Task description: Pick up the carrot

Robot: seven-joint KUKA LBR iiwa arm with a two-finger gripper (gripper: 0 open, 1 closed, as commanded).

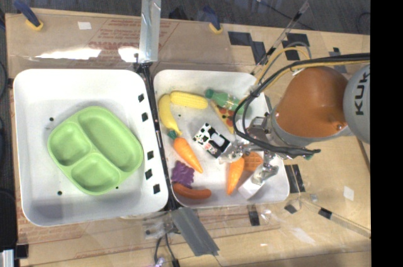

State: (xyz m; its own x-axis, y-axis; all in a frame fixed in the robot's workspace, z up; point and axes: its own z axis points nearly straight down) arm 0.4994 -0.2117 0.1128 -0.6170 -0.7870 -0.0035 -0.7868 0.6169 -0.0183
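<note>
There are two carrots in the right bin (189, 80). One carrot (187, 154) lies in the middle near the banana (166, 116), with a purple toy (182, 172) and a sausage (192, 194) just below it. The other carrot (234, 175) stands tilted right by the claw (261, 165), at the bin's lower edge. The claw hangs low over this one. To grab it well, the claw should come straight down around its thick top and squeeze gently. I cannot tell if the claw is open or closed, or if it touches the carrot.
</note>
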